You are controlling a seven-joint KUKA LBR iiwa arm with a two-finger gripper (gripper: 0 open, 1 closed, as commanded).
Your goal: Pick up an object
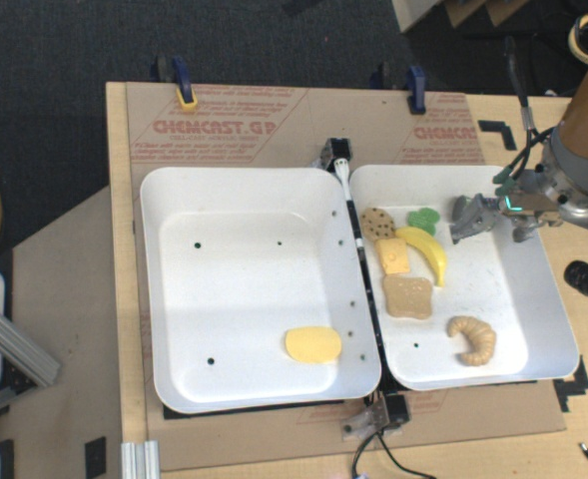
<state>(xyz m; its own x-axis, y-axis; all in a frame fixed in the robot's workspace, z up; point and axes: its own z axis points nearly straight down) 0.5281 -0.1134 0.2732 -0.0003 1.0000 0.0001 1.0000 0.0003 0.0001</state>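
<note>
Six items on view: five in right bin (548,297), one yellow disc (313,345) in left bin (174,267). Gripper (470,220) above right bin's upper part, just right of banana (425,250); fingers' gap not discernible, nothing seen between. Banana: likely target, near green piece (424,218), touching cheese (394,256). Long axis upper-left to lower-right, curved. Best to close across short width, mid-length, clear of cheese.

Two bins side by side on the worktop (244,128) — one item (313,345) in the left bin (174,267) near its front edge, five clustered in the right bin (533,307).
</note>
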